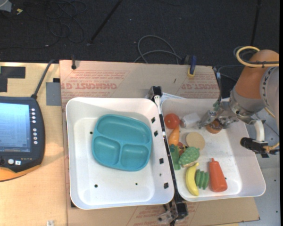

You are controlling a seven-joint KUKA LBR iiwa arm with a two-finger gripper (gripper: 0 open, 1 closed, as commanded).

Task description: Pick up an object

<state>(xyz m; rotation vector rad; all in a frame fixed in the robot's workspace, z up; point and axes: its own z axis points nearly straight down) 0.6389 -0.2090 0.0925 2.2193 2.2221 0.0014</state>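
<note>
Toy food sits in the right bin (254, 182) of the 2 on the table: a tomato (171, 121), a banana (192, 181), a red bottle (217, 175) and more. The end effector (216, 119) is low at the bin's far edge, over a small brown thing (215, 127). I cannot tell how its tips stand. It should go straight down and close slowly.
</note>
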